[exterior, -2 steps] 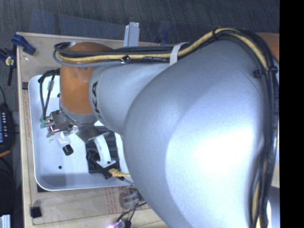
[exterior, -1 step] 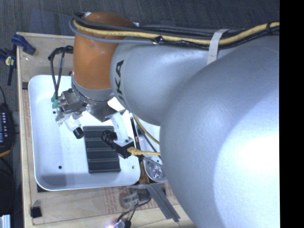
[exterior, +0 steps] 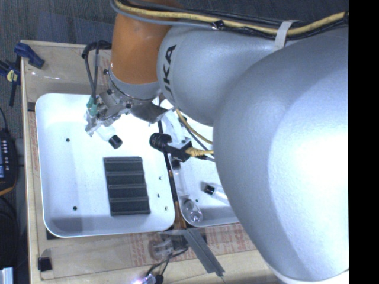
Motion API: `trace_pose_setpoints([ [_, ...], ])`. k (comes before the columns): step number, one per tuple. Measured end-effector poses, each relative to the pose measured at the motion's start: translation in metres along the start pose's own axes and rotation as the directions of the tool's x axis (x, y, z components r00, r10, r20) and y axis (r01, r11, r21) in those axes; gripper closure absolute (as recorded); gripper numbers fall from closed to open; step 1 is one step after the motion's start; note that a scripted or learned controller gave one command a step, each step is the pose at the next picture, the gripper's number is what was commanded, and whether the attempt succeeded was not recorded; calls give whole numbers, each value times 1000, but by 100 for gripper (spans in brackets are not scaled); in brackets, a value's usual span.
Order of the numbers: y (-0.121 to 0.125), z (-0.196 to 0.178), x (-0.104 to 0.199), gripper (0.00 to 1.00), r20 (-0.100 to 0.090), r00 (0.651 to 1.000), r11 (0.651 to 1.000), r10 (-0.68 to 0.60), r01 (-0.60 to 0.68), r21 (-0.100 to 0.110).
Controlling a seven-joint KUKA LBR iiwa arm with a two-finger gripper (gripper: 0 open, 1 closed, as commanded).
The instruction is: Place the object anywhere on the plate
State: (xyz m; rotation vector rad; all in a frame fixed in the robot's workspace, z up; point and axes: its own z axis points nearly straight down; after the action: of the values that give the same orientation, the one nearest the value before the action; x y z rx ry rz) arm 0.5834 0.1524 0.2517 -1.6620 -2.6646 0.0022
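Note:
A dark grey ribbed rectangular plate (exterior: 126,185) lies flat in the left white bin (exterior: 59,158), toward its near side. My gripper (exterior: 100,133) hangs over the far part of this bin, just beyond the plate's far edge and apart from it. Its two fingertips, one pale (exterior: 90,126) and one black-tipped (exterior: 114,141), stand apart, so it is open with nothing visible between them. The grey arm with its orange band (exterior: 133,40) covers most of the right bin.
In the visible strip of the right bin (exterior: 204,218) lie a small black piece (exterior: 209,189) and a round metallic thing (exterior: 190,210). A black knob and cables (exterior: 161,141) hang over the divider between the bins. Blue clamps (exterior: 26,55) sit at the bench's far left corner.

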Motion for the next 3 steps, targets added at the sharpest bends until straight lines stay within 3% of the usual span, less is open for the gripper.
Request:
trace_pose_setpoints([
  [1,-42,17,50,100,1,877,877,481,-481,7],
  [2,-35,28,-33,100,0,879,879,477,-477,3],
  [3,-91,134,17,100,3,713,713,701,-701,7],
])
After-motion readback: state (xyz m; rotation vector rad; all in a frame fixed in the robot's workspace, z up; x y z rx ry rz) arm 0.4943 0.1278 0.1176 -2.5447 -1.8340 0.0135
